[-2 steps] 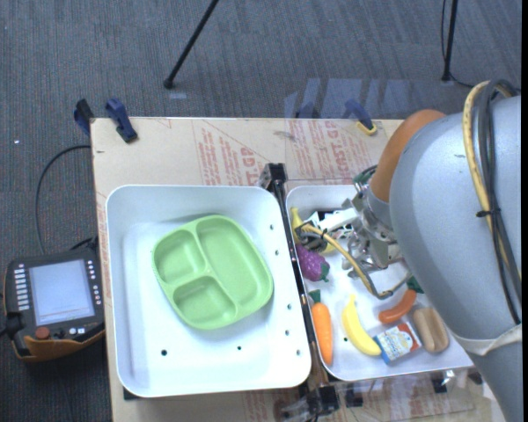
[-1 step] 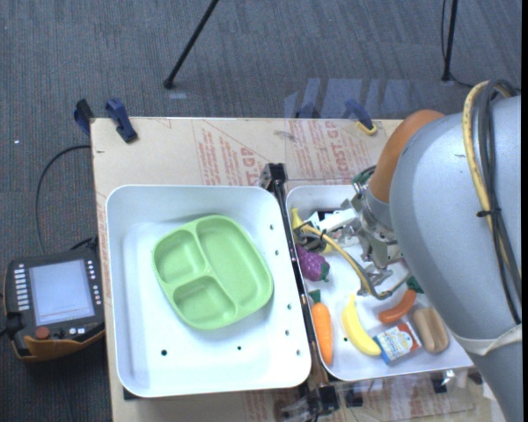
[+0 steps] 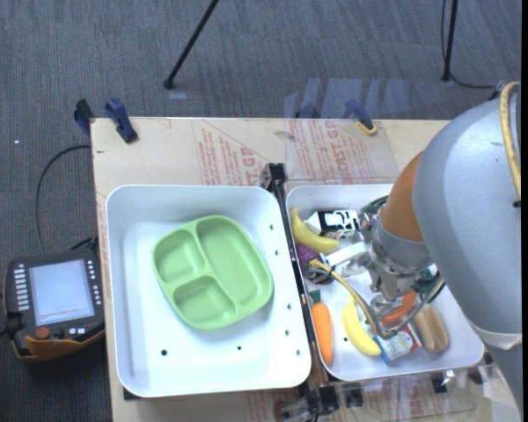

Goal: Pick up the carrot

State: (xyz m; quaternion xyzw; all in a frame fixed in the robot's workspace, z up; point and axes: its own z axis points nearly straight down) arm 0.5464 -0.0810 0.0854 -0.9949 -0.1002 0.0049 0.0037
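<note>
The carrot (image 3: 322, 331) is orange with a green top and lies lengthwise along the left wall of the right bin (image 3: 405, 372), near its front corner. My gripper (image 3: 390, 310) hangs low over the middle of that bin, to the right of the carrot and well apart from it, with a yellow banana (image 3: 360, 330) lying between the two. Directly beneath the gripper there is a small red-orange item (image 3: 406, 305), partly hidden by it.
The right bin also holds a second banana (image 3: 312, 235), a purple item (image 3: 306, 255), a black-and-white box (image 3: 339, 221), a hot dog (image 3: 431, 330) and a small carton (image 3: 396, 347). A green divided plate (image 3: 213, 272) lies in the left bin (image 3: 132, 236). A teach pendant (image 3: 53, 297) sits on the floor at left.
</note>
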